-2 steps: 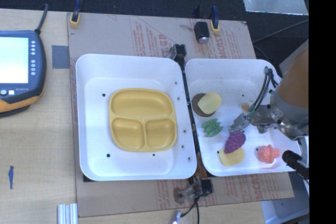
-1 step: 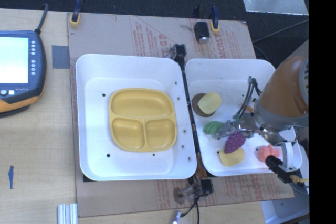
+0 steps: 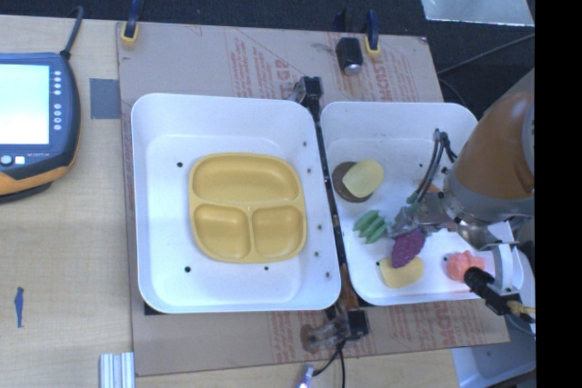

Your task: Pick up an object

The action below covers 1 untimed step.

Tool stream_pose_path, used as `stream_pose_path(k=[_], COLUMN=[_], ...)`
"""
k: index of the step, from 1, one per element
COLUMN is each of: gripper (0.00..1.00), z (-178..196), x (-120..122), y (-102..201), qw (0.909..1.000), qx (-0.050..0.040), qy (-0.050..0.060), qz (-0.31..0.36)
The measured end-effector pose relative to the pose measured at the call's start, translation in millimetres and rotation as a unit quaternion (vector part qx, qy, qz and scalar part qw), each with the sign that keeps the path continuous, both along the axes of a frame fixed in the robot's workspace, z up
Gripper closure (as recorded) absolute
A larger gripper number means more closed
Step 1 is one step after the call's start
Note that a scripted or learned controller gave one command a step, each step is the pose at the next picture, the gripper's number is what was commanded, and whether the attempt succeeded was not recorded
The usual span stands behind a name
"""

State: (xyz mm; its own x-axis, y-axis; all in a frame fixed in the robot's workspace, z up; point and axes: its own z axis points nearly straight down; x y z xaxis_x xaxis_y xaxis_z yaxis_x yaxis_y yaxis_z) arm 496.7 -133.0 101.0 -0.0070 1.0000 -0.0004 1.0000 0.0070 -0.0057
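Observation:
My gripper (image 3: 406, 221) hangs low in the right bin (image 3: 400, 124), just above and touching a purple grape-like bunch (image 3: 407, 245). A yellow piece (image 3: 401, 273) lies right below the purple bunch. A green leafy item (image 3: 370, 225) sits just left of the gripper. Further up the bin lies a yellow round piece on a brown disc (image 3: 358, 179). A pink item (image 3: 462, 264) rests at the bin's right side under the arm. How the gripper stands on the purple bunch is not clear.
The left bin (image 3: 164, 195) holds a yellow three-compartment plate (image 3: 247, 204). A teach pendant (image 3: 32, 123) lies at the far left of the bench. Clamps and cables sit at the bins' top and bottom edges.

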Motion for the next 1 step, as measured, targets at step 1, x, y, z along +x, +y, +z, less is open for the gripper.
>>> stream_pose_path(k=[1], gripper=[1.0], z=[91.4], x=[35.8], y=[76.9], qw=[1.0], qx=[0.0009], qy=[-0.002], qz=[-0.001])
